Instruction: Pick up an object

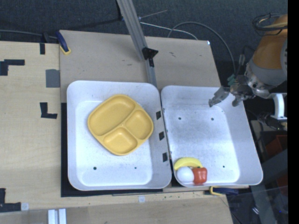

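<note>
A yellow three-compartment plate [120, 124] lies in the left bin [77, 139]. In the near-left corner of the right bin [243, 139] sit a yellow banana-like piece [187, 162], a white egg-shaped ball [185, 174] and a small red object [200, 175], all touching. My gripper [226, 98] hangs over the right bin's far-right corner, fingers spread apart with nothing between them, far from the small objects.
A grey metal post [135, 27] slants over the bench behind the bins. Cables [196, 27] run across the dark floor at the back. A blue and yellow clamp [63, 42] sits at the bench's far-left corner.
</note>
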Robot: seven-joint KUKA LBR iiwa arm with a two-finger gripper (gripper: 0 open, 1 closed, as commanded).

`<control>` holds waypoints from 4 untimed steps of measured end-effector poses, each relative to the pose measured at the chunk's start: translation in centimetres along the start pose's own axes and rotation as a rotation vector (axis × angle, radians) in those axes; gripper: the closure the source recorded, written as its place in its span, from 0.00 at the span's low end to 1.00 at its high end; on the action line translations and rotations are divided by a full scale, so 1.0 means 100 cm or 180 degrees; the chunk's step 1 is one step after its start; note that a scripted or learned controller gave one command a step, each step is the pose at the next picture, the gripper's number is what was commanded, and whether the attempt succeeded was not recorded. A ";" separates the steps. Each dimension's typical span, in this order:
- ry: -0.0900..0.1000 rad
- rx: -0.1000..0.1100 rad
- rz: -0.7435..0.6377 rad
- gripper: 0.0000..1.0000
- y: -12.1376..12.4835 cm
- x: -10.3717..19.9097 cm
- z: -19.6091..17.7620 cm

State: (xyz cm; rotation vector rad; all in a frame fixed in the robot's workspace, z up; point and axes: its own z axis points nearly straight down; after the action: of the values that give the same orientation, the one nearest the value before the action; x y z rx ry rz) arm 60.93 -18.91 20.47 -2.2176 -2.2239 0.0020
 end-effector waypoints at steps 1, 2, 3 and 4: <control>-0.0001 0.0000 0.0000 0.00 0.000 0.000 0.000; -0.0001 0.0010 0.0000 0.00 -0.001 0.005 0.044; 0.0004 0.0021 -0.0001 0.00 -0.001 0.009 0.109; -0.0002 0.0006 0.0001 0.00 -0.001 0.010 0.117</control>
State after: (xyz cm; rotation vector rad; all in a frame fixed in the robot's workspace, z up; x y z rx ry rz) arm 60.77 -17.93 8.77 -2.2174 -2.2229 0.0045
